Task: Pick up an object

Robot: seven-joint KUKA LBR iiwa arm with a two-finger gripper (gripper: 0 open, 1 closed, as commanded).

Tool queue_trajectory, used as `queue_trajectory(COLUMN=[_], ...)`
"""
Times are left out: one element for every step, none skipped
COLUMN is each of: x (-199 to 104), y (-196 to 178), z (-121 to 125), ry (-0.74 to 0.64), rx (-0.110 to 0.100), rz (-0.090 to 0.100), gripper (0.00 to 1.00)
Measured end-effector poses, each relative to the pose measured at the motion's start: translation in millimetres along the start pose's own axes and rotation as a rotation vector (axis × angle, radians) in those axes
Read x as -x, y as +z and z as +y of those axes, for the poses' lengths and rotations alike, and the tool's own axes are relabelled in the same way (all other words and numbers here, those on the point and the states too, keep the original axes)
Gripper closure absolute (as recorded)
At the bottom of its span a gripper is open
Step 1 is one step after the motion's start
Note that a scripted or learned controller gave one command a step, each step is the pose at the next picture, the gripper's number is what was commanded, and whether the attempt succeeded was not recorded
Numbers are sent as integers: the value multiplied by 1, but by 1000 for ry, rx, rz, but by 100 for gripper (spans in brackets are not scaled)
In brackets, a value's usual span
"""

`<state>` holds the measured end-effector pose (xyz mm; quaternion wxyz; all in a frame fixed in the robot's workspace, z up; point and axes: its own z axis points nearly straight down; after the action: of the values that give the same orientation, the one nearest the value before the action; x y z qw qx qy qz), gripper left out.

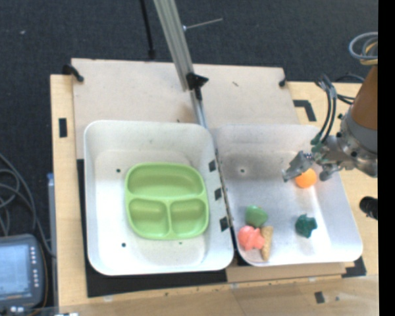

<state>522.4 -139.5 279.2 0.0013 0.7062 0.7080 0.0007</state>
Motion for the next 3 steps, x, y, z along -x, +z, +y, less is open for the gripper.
queue_trajectory(x=[0, 0, 1], y=[0, 42, 105], z=[0, -3, -5], ry=[2, 3, 3], rx=[0, -3, -7], rz=[0, 0, 1], gripper=[0, 0, 0])
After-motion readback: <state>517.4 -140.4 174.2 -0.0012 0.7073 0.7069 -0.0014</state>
